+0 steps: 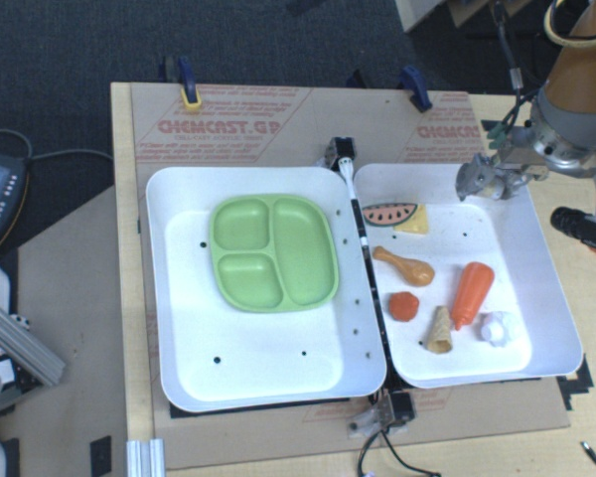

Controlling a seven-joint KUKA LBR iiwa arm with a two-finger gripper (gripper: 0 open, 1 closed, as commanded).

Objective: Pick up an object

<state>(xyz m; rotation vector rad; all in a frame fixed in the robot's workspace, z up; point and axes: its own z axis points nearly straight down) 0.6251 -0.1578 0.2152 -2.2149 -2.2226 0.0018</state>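
Near edge of right bin [536, 366]: an ice-cream cone [438, 330] lies at the front, its point toward the far side, with a small white-and-lilac piece [494, 330] just beside it on the right.
Carrot [472, 292]: an orange carrot lies a little farther in, its long axis running from near-left to far-right, thick end toward the tool.
Tomato [404, 306]: a small red round thing sits left of the carrot, close to the wall between the bins.
Drumstick [404, 266]: it lies across the bin, long axis left to right, beyond the tomato.
Watermelon slice [389, 213]: it rests at the far left of this bin, touching a yellow wedge [415, 224].
Left bin [174, 296]: it holds a green divided plate [274, 252], well apart from the tool.
Tool [480, 180]: it hangs over the far right corner of the right bin, nothing seen between its fingers; whether they stand open or closed I cannot tell.
Deciding relation: every candidate lies toward the viewer and leftward of the tool; the watermelon slice and wedge look nearest, and the carrot lies almost straight toward the near edge.
Judgement: the grasp is not yet begun, and the tool would need to come nearer and lower.
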